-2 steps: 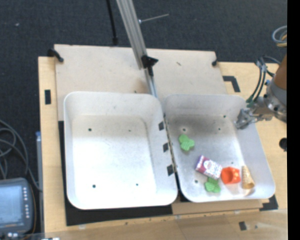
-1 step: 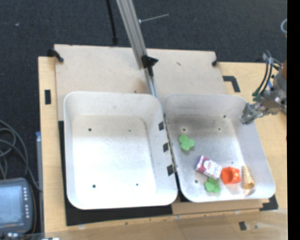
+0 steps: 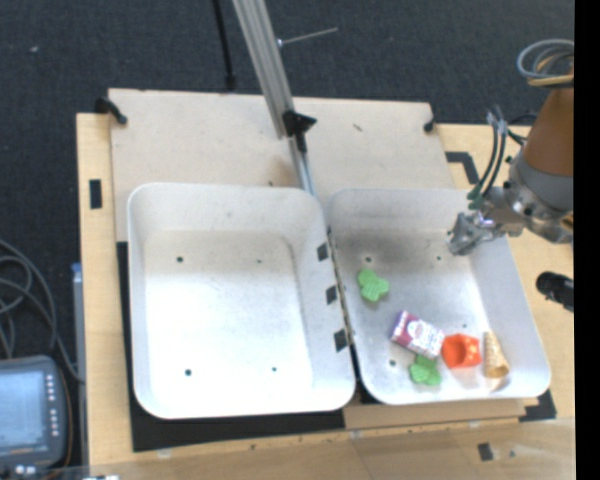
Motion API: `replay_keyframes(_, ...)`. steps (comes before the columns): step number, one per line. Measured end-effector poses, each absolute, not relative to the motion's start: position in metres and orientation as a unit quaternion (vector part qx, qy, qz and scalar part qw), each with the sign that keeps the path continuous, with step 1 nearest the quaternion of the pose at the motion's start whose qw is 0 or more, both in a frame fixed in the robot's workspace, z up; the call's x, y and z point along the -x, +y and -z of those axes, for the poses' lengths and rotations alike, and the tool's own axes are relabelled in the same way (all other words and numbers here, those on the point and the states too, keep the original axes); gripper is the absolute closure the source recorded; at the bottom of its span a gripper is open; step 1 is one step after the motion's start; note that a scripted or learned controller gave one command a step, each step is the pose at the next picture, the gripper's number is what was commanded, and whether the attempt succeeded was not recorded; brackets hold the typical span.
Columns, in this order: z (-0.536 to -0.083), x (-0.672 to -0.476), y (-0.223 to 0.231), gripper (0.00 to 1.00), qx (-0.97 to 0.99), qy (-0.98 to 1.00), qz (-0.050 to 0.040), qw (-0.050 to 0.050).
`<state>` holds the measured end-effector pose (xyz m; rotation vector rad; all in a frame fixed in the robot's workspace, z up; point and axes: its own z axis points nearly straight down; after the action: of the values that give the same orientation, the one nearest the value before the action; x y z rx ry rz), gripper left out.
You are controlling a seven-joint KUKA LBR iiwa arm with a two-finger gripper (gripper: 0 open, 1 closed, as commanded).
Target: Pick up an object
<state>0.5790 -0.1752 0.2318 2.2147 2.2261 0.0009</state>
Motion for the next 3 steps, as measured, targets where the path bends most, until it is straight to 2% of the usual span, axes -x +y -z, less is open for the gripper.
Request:
replay_keyframes(2,-0.247,-0.550,-0.061,1.00,-0.704,0.710,-0.0014,0.000)
replay_keyframes(3,-0.237,-0.540,-0.015,1.00,-0.705,0.709,-0.0004,0.000)
